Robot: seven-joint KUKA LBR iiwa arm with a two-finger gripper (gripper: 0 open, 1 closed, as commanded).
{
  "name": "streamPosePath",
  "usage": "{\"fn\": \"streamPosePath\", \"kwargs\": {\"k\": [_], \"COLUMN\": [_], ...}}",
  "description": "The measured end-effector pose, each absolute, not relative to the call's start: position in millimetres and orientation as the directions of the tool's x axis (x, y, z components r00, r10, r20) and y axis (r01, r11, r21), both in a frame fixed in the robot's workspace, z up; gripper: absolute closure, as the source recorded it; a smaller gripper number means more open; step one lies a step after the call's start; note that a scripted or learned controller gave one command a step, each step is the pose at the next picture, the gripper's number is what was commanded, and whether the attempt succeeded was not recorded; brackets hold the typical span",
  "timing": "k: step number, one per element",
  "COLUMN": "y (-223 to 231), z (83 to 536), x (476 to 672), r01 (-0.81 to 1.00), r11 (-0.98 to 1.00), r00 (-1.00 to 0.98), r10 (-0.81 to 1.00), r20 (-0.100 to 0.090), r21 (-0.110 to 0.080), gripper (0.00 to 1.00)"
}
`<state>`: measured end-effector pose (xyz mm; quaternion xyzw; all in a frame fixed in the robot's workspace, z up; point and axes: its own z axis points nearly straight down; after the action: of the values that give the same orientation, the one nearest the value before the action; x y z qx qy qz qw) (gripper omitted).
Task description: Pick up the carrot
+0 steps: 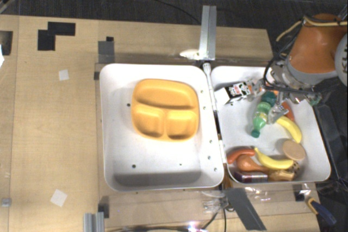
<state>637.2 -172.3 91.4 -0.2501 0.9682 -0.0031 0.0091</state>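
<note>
An orange, carrot-like piece (241,157) lies in the front left corner of the right bin (322,156), against a banana (273,161). The gripper (279,110) hangs low over the middle of that bin, well behind that piece. It is just right of a green bottle (260,116) and above a second banana (291,129). A small orange-red patch (288,113) peeks out beside the gripper, mostly hidden, and I cannot tell what it is. Nothing shows between the fingers.
A yellow divided tray (165,108) sits in the left bin (117,165). The right bin also holds a tan round disc (294,150), a dark brown item (254,175) at the front wall and a small black-and-white object (238,90) at the back left.
</note>
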Motion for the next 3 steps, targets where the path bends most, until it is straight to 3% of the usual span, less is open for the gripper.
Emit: {"fn": "streamPosePath", "kwargs": {"k": [1, 2, 3], "y": [-158.1, -161.2, -136.7], "z": [123.1, 90.5, 92.0], "x": [574.0, 634.1, 672.4], "r01": [-0.517, -0.518, -0.653], "r11": [0.856, 0.855, 0.757], "r00": [-0.856, -0.855, -0.757], "r10": [-0.517, -0.518, -0.653], "r20": [-0.009, -0.014, -0.014], "r21": [-0.005, -0.01, -0.015], "gripper": [0.0, 0.0, 0.0]}}
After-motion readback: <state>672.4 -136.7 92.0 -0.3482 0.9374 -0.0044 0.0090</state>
